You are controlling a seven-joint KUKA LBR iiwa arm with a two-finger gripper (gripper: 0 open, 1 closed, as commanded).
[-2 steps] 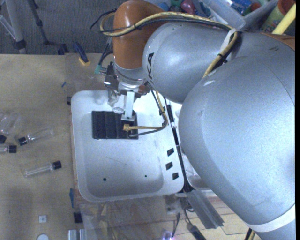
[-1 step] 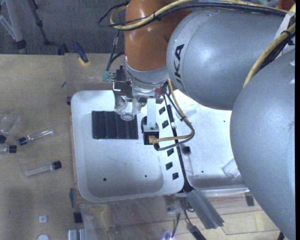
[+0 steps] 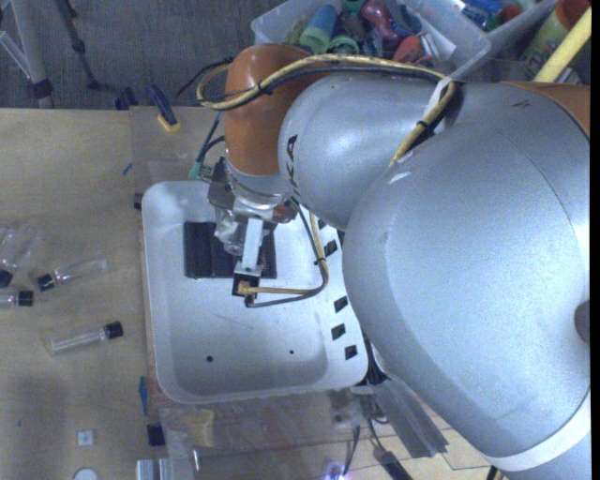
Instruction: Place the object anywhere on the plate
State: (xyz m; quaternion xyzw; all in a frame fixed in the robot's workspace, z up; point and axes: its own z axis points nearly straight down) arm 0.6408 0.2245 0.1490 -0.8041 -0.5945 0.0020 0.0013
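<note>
The grey arm [image 3: 450,234] is nearest the camera and covers the right side of the view, so anything in the second bin beneath it is hidden. In front of it lies the white bin [image 3: 187,370]. Its near floor is bare except for two small dark specks.

Farther into that bin a flat black slab [image 3: 199,251] lies on the floor toward the far left corner. The tool [image 3: 232,246] hangs straight down over the slab's right half. This pose suggests either a descent to pick up or set down there, or a pause above it. The wrist blocks the tip, so I cannot tell whether the tool is apart or together, whether it touches the slab, or whether it carries anything.

The task's object is probably this slab, or something hidden under the wrist. No plate can be made out for certain.

Left of the bin, several clear vials [image 3: 84,336] with black caps lie scattered on the table [image 3: 66,187], well apart from the tool and seemingly idle. Beyond the bin, a blue clamp [image 3: 167,114] sits at the board's edge, and a tub of coloured toys [image 3: 375,28] stands farthest back.
</note>
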